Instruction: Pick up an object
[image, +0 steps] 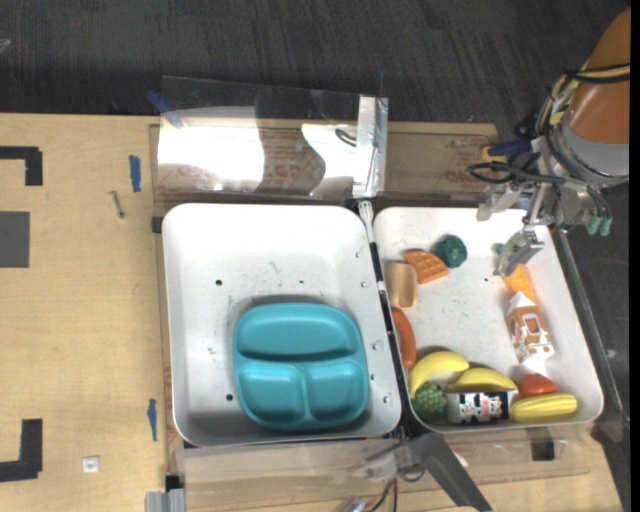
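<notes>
Arm enters from the right, orange band at the far right corner; gripper (520, 245) sits over the far right part of the right bin (590, 395), fingers pointing down and left; jaw state: cannot tell, too small and cluttered by cables; nothing visibly between them.

Right bin contents: white bottle with orange cap (525, 322) lies along the right side, cap end far, just below the gripper, apparently not touching; dark green round piece (452, 250) and orange waffle-like wedge (428, 266) at far centre, touching or nearly so; tan cylinder (402, 284) against the left wall; red-orange sausage shape (404, 335) near it along the same wall; yellow banana (436, 366) and a second yellow banana (484, 380) at near centre, overlapping; green bumpy item (430, 400) in the near left corner; small black-and-white can (480, 406) on its side along the near wall; yellow corn-like piece (545, 406) just right of the can; red tomato-like piece (537, 385) just beyond it.

Left bin (200, 240): teal divided tray (298, 365) in the near half, three compartments up; far half bare.

Clear plastic panel (260, 150) stands behind the left bin; bench is tan board (70, 330) with black tape marks on the left.
</notes>
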